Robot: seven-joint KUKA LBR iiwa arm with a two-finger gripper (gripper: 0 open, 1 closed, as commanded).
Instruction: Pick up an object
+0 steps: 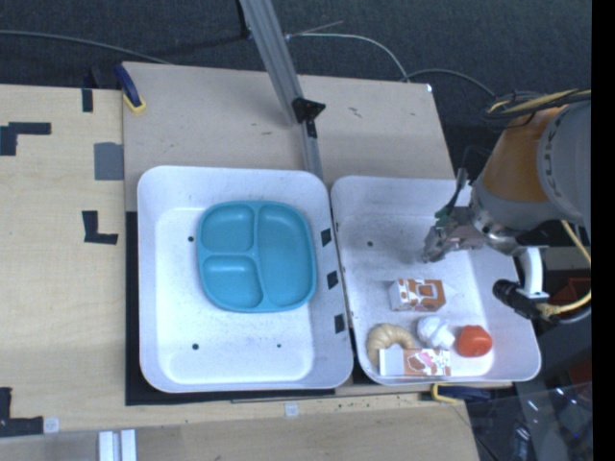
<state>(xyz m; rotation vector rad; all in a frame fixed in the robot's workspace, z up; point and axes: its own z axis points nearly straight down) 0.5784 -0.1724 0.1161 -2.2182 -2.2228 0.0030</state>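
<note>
My gripper (434, 250) hangs low over the right bin (384, 219), near its middle right, with nothing visibly between its fingers. Just below it lies a small brown-and-white carton (418, 295). Along the bin's front edge sit a croissant (389, 335), a white lump (434, 331), a red tomato-like object (473, 341) and a second flat carton (416, 361). The grey arm with its orange band (519, 166) comes in from the right.
A teal divided plate (258, 255) lies in the left bin (163, 353). A slanted metal pole (274, 46) rises behind the bins. The right bin's rear half is bare white floor. Cables run at the right edge.
</note>
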